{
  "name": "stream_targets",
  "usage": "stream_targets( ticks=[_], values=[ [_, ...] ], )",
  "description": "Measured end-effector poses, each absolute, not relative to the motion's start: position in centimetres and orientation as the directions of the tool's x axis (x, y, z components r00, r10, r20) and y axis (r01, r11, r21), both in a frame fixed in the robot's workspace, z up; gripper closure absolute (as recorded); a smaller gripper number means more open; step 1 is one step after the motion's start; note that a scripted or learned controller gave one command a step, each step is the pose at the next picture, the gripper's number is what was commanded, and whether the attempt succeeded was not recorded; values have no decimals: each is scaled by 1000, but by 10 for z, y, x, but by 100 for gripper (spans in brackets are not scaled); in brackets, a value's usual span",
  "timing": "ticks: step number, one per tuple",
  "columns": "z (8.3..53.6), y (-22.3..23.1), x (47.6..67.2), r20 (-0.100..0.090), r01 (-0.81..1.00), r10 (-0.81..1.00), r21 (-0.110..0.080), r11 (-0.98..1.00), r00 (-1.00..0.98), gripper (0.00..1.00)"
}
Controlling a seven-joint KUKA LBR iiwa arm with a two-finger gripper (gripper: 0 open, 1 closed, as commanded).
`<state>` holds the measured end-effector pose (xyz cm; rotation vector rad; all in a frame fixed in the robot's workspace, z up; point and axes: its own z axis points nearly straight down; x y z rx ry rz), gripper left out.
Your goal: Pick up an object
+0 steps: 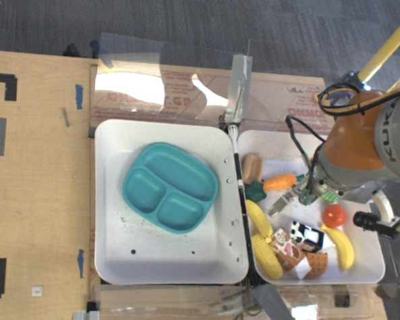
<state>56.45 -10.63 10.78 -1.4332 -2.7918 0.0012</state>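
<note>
The right bin (376, 268) holds several toy foods: an orange carrot (280, 182), a brown bread piece (251, 167), a green piece (255, 191), a yellow banana (257, 217), a corn cob (267, 256), a red tomato (334, 215), a black-and-white carton (307, 235) and a second banana (344, 248). My gripper (291, 201) hangs low over this bin, just below the carrot and left of the tomato. It is open, and I see nothing between its fingers. The grey arm with its orange band (353, 135) covers the bin's back right part.
The left bin (106, 252) holds a teal divided plate (170, 186). A ridge (238, 192) where the two bin walls meet runs between the bins. A brown waffle-like piece (315, 264) lies at the right bin's front. Black cables (303, 135) loop beside the arm.
</note>
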Motion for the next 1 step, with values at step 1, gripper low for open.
stream_targets(
  ticks=[1],
  values=[
    [89, -98, 623, -7, 829, 829, 6, 559, -559, 0]
  ],
)
